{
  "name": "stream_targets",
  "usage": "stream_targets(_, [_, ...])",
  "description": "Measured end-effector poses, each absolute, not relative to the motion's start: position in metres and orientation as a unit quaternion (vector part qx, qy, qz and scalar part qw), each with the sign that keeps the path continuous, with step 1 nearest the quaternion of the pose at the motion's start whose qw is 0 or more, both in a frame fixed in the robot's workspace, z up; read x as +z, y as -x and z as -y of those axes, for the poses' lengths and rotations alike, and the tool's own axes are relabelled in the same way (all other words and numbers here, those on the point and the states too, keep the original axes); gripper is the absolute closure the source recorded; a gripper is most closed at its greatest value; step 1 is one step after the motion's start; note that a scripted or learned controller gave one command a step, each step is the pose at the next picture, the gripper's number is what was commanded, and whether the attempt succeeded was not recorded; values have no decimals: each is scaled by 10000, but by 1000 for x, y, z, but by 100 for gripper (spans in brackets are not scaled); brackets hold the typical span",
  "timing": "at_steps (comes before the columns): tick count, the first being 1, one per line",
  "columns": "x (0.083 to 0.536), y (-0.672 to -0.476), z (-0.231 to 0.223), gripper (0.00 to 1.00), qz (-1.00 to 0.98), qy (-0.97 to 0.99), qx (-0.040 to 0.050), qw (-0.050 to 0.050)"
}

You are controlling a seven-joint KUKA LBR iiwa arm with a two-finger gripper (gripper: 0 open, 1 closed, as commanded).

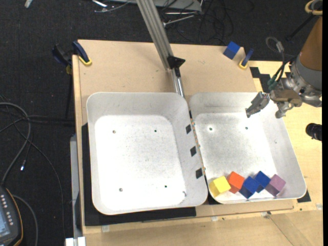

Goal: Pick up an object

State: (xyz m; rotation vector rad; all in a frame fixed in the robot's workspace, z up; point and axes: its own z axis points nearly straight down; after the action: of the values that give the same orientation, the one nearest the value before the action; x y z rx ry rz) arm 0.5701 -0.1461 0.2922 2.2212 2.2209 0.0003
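Observation:
Several small blocks lie in a row along the near edge of the right bin (287,137): a yellow block (221,185), an orange block (236,181), two blue blocks (254,183) and a purple block (277,184). My gripper (268,108) hangs over the far right corner of that bin, well away from the blocks. Its two fingers are spread apart, open, with nothing between them.
The left bin (97,137) sits beside the right one, with black clips along their shared wall. A blue cube (232,49) rests on the bench's far edge. A metal pole (156,27) slants in from the top. Clamps grip the bench's far corners.

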Motion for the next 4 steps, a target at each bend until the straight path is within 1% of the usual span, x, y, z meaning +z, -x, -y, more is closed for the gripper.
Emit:
stream_targets(1, [211, -591, 127, 0, -7085, -7057, -19, -32])
stream_targets(2, [133, -562, 101, 0, -7071, -7071, -26, -46])
stream_targets(3, [93, -567, 102, 0, -7070, -7072, -8, -8])
stream_targets(4, [95, -521, 114, 0, -7058, -7084, -10, -10])
